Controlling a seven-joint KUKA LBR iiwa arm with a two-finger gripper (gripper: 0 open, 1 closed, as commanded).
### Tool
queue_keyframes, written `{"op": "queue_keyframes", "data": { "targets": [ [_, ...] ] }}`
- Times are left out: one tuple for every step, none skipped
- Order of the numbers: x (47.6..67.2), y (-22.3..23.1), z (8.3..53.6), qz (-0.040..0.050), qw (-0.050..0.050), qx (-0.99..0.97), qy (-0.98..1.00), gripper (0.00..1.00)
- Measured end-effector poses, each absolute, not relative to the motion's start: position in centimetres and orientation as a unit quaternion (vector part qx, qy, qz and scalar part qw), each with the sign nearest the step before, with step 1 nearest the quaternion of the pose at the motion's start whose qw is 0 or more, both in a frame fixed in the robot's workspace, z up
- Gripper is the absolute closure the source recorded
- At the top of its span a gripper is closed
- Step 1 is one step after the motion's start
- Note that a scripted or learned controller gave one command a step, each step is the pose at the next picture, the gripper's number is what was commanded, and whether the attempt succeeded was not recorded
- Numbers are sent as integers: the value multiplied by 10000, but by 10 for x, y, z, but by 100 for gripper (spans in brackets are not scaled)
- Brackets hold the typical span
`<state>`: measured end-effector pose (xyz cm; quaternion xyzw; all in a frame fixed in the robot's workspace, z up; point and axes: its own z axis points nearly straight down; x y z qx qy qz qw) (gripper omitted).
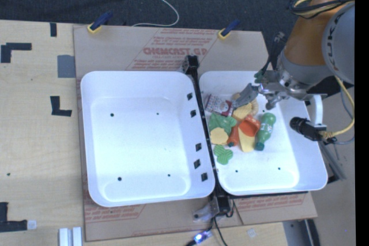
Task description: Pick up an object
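Hanging over the back part of the right bin (pixel 288 178), the gripper (pixel 260 98) has its two fingers apart, and nothing is between them. One finger points toward the pile and the other toward the bare floor of the bin.

The things to pick lie together near the divider, in the left half of the right bin, just below and left of the gripper. The left bin (pixel 138 135) has no loose object in it.

My worry is the crowding. The pieces touch and overlap each other, so a finger could land on top of one piece instead of beside it, or push the pile away. Closing on two pieces at once is also possible, and then one may slip out. The green bottle (pixel 264 131) is round and could roll from the fingers.

Counting what I can separate: one green bottle, one orange piece (pixel 248 125), about three yellow pieces (pixel 219 136), about two green leafy pieces (pixel 221 122), and one flat packet with print (pixel 215 103) by the divider. The count of the yellow and green ones is not sure, because they cover each other.
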<state>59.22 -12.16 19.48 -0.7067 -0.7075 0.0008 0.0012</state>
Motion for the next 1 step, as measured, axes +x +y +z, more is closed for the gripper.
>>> {"op": "queue_keyframes", "data": {
  "targets": [
    [569,-170,101,2,-4,-7066,-7076,0]
  ]
}}
